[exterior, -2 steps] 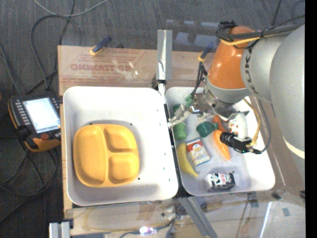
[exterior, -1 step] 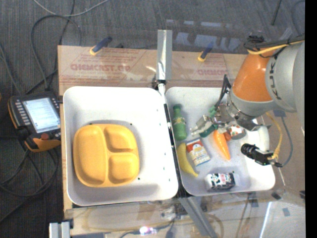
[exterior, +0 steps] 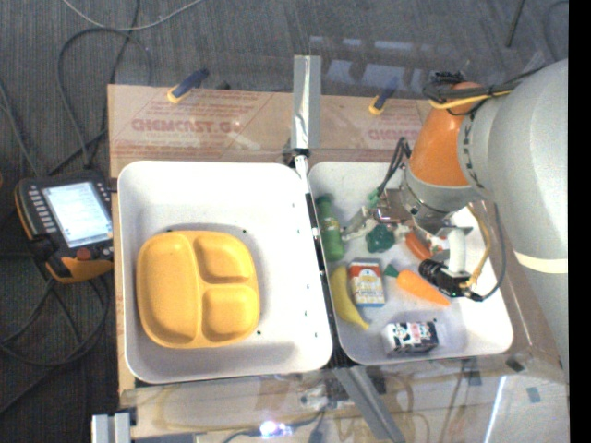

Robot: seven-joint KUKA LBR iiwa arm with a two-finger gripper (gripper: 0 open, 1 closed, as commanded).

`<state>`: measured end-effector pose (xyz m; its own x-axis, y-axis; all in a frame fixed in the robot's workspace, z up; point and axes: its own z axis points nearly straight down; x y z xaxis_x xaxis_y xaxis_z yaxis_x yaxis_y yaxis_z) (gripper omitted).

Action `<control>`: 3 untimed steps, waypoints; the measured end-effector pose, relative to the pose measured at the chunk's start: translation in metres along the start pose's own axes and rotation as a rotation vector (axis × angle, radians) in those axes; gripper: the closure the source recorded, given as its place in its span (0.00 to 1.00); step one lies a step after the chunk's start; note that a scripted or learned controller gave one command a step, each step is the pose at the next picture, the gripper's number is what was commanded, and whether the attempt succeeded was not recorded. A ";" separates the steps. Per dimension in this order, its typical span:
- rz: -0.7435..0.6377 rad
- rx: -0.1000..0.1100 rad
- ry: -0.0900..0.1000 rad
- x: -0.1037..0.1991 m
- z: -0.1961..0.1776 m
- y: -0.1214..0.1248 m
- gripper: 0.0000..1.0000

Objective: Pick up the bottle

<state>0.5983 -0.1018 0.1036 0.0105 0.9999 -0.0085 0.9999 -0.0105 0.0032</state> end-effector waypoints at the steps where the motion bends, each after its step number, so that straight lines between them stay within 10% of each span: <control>1: 0.020 -0.004 -0.002 -0.004 0.014 0.031 0.00; 2: -0.193 0.003 0.004 0.051 -0.081 0.067 0.00; 3: -0.284 0.004 0.004 0.058 -0.082 0.050 0.00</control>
<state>0.6486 -0.0434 0.1855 -0.2697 0.9629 -0.0042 0.9629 0.2697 -0.0026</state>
